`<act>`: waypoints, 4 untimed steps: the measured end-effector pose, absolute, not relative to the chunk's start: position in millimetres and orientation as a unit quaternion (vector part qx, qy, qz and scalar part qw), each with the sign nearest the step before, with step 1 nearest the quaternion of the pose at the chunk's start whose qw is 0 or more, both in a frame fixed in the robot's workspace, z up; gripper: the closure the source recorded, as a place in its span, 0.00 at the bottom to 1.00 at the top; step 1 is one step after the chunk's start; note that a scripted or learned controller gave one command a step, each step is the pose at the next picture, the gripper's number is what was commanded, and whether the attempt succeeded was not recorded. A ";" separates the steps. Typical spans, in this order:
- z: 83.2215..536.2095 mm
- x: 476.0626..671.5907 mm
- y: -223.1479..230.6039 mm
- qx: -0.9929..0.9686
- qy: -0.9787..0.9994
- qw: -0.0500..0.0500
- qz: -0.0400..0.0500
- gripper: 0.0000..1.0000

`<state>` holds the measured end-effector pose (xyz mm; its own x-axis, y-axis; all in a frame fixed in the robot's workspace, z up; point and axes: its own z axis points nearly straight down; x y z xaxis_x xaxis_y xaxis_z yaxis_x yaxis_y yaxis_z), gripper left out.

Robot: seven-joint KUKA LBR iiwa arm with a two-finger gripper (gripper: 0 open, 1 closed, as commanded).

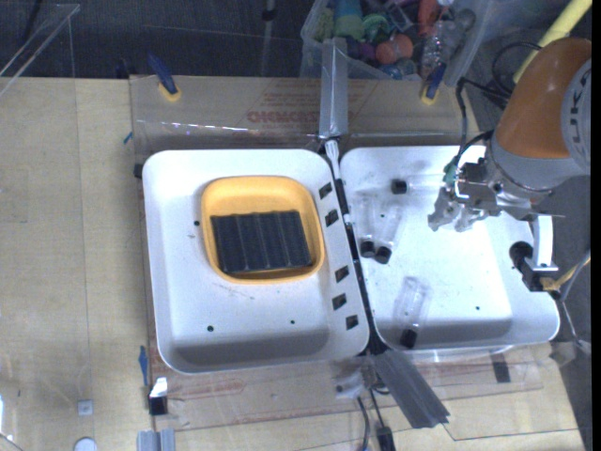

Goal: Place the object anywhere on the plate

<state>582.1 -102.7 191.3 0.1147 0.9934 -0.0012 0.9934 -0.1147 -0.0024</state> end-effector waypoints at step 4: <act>184.6 626.8 -35.0 -0.515 -0.857 0.001 0.000 1.00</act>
